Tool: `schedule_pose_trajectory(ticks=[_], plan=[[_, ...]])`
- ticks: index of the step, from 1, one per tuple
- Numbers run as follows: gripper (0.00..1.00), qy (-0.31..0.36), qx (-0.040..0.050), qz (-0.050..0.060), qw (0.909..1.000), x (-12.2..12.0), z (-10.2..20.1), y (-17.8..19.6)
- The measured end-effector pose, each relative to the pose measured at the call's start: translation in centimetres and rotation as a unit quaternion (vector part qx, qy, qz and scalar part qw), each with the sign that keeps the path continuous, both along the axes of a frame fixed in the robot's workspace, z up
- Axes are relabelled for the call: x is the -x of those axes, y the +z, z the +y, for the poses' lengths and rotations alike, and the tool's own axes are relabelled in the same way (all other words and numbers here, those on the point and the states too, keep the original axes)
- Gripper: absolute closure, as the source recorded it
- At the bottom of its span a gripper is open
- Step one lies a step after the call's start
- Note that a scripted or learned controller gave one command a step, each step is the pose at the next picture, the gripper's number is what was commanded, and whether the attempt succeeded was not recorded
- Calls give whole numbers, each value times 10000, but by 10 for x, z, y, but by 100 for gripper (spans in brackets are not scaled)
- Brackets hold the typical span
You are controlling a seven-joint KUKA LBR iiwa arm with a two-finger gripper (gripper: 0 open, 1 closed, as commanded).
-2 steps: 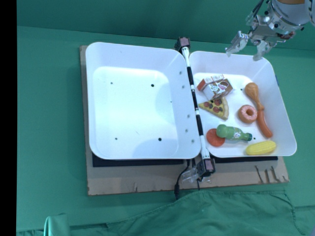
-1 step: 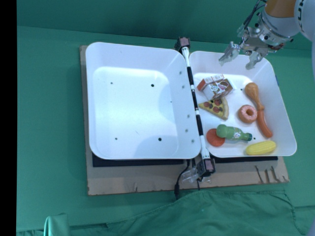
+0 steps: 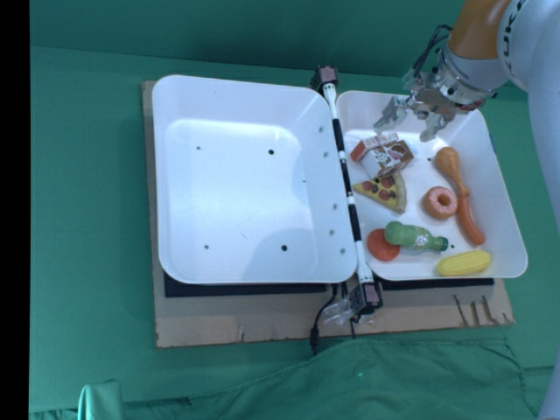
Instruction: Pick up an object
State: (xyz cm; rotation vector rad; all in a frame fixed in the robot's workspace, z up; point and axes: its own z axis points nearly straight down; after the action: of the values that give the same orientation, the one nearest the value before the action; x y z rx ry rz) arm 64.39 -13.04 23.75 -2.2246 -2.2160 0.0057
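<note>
The grey arm with its orange band comes in from the upper right and slants down toward the left. Its wrist points downward, and the two-finger gripper hangs at the far right, fingers spread apart with nothing between them.

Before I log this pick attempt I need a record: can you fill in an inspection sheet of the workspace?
Surface: two white bins, left bin and right bin, on cardboard over green cloth.
Job's things: small carton, pizza slice, donut, chicken drumstick, sausage, green bottle, tomato slice, corn cob, all in the right bin.
Clutter: nothing seen.
Gripper: open above the carton, holding nothing.
Cables: black lead at the front edge.
Surroundings: green backdrop.
</note>
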Motion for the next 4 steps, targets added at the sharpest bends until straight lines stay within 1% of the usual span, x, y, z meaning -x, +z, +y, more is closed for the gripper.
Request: schedule_pose_trajectory(ticks=[1,2,3,4], plan=[[0,9,10,-71,10000,-2,-1,-34],[100,-8,22,-98,9999,-3,-2,-22],[100,3,9,-75,10000,-1,-5,25],[100,7,8,-66,10000,-6,-4,72]])
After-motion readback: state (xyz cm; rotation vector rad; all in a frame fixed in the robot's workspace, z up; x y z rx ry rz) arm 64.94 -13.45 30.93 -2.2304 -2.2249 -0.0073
